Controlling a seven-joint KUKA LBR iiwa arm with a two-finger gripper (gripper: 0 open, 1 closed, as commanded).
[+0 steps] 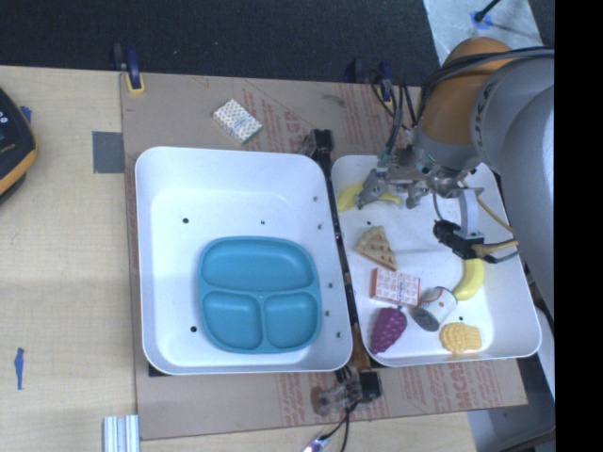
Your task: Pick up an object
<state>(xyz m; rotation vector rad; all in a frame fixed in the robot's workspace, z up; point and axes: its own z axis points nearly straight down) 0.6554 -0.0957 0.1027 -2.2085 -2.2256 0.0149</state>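
Corn n grapes sit at 6 o'clock in right bin. Gripper hovers by the banana piece at 11; fingers' state — can't tell. Imo drop straight, center first.

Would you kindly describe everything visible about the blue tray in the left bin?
The blue tray is a rounded rectangle of matte, plastic-looking light blue, divided into three compartments: one wide section across the far side and two smaller ones nearer the camera. It lies flat, open side up, on the floor of the left bin, towards its near right part.
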